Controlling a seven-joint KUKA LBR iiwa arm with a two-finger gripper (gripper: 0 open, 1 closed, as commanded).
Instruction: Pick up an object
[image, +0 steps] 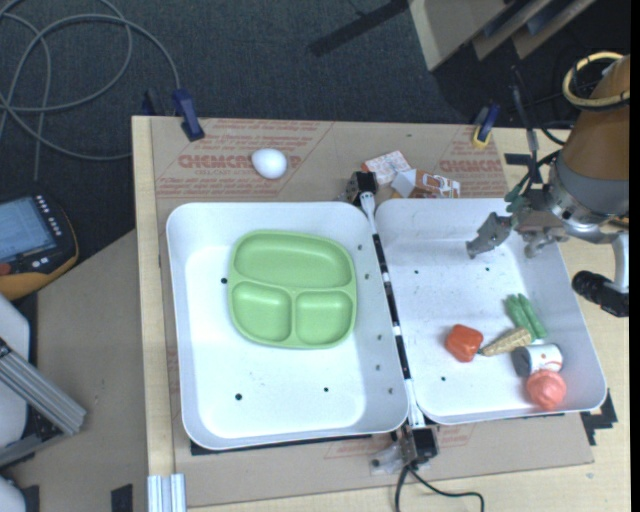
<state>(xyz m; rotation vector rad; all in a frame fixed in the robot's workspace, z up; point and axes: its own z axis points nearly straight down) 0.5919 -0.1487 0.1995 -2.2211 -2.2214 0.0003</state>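
Observation:
The right bin (440, 240) holds a few small toys near its front right. A red, tomato-like piece (463, 342) lies beside a yellowish corn-like cone (505, 343) with green leaves (525, 315). A pink-red round toy (546, 389) and a small white and dark piece (540, 357) sit in the corner. My gripper (512, 238) hovers over the back right of this bin, well behind the toys. It is open, with bare bin floor between its grey fingers (488, 237).
The left bin (200, 380) carries a green divided plate (293, 288). A white egg-shaped object (268, 162) rests on the cardboard behind it. Crumpled wrappers (405, 177) lie behind the bins' join. Blue clamps (187, 114) (485, 125) grip the board's back edge.

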